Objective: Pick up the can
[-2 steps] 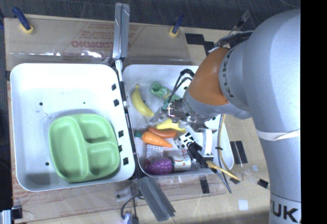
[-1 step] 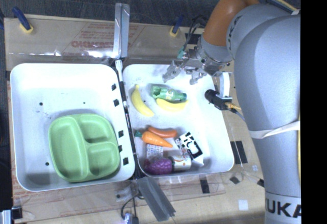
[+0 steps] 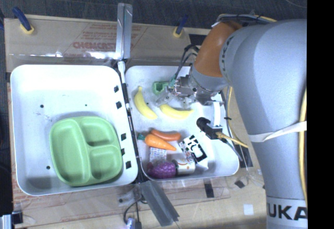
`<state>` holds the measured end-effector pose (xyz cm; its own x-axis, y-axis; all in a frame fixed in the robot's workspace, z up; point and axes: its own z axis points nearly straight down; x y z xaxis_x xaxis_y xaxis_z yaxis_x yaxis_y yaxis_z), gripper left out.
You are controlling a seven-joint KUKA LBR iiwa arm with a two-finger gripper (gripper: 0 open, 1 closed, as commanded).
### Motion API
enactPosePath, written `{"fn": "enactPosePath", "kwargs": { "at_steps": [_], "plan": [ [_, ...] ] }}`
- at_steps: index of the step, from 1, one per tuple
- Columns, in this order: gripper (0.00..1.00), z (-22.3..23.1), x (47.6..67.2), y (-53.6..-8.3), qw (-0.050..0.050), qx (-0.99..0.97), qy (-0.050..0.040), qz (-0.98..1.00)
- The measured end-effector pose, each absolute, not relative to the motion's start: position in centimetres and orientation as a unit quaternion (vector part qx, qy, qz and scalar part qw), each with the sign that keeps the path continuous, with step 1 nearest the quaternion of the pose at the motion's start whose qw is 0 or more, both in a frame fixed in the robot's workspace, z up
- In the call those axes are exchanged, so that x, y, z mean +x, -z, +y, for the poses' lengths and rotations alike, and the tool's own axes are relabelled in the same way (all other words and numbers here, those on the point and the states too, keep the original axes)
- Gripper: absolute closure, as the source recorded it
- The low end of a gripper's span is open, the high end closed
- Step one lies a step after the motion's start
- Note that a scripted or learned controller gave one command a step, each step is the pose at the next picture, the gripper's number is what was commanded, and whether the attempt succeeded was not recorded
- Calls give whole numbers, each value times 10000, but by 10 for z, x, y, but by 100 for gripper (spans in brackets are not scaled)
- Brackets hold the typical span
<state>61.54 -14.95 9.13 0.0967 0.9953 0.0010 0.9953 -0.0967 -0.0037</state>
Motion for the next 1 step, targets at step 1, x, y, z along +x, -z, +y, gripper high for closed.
{"fn": "enactPosePath", "kwargs": {
  "at_steps": [1],
  "plan": [
    [0,-178,651,-86,116,-7760,-92,-6305]
  ]
}}
